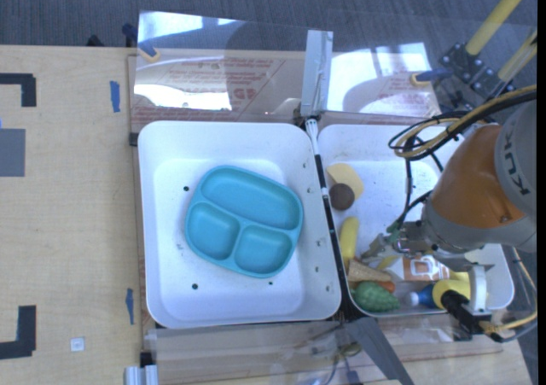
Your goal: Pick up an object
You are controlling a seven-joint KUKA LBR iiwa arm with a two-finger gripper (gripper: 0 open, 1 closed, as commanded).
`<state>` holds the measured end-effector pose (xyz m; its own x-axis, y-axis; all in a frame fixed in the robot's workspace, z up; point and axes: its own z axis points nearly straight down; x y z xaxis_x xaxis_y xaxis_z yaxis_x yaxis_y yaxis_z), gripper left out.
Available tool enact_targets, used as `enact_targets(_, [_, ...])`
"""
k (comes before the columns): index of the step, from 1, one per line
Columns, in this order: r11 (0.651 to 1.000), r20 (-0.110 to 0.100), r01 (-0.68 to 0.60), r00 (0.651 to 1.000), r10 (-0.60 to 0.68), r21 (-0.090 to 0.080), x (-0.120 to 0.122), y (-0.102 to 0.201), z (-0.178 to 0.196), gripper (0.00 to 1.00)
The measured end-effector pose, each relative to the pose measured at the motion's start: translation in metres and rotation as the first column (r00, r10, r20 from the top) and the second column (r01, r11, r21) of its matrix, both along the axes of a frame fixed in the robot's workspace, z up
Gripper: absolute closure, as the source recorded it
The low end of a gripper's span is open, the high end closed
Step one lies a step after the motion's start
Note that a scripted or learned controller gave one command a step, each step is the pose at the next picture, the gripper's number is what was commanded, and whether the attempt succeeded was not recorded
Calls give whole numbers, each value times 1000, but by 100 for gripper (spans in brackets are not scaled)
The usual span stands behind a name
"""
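Inside the right white shallow bin (375, 140), the grey arm with the orange band (478, 191) was low over a pile of small toy foods, and its gripper (408, 242) was so hidden among them that I cannot tell how its jaws stood. A yellow banana-shaped piece (348, 238), a small brown ball (342, 195) and a green bumpy piece (372, 296) lay near it on the bin floor. On the left white bin (162, 204) rested a light blue plastic plate with three compartments (244, 221).

A blue plate (243, 221) lies in a white bin (162, 170).
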<state>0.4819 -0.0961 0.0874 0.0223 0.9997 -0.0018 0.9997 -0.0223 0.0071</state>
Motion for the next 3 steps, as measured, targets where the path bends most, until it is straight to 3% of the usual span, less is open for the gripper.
enact_targets(1, [1000, 6, 2, 1000, -2, -1, 3, 0, 9, 100])
enact_targets(2, [955, 0, -297, 955, 297, -3, 61, -1, 1, 100])
enact_targets(3, [963, 3, -269, 963, 269, 0, 143, 59, 101, 100])
